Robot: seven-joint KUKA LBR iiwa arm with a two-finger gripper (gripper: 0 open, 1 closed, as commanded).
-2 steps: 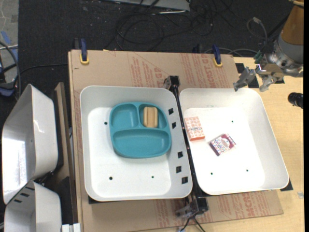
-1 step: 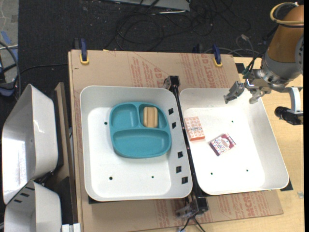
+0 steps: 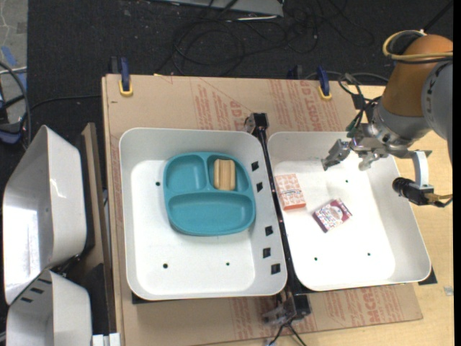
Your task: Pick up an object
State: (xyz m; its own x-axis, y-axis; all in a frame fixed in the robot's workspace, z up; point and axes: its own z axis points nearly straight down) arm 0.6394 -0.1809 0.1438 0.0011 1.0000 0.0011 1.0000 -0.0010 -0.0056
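Note:
Two small packets lie in the right bin (image 3: pixel 403 265): a red-and-white one (image 3: pixel 290 191) near its left wall and a purple-and-white one (image 3: pixel 332 215) toward the middle. My gripper (image 3: pixel 351 155) hangs over the bin's far part, up and to the right of both packets, with its fingers spread open and nothing between them. In the left bin (image 3: pixel 140 265) sits a teal divided tray (image 3: pixel 194 211) with a tan block (image 3: pixel 225 174) in its upper right compartment.
Black clips line the divider between the bins (image 3: pixel 268 215). A white tub (image 3: pixel 39 200) stands off the bench at the left. Cables trail over the dark floor behind the bench. The arm (image 3: pixel 414 85) comes in from the upper right.

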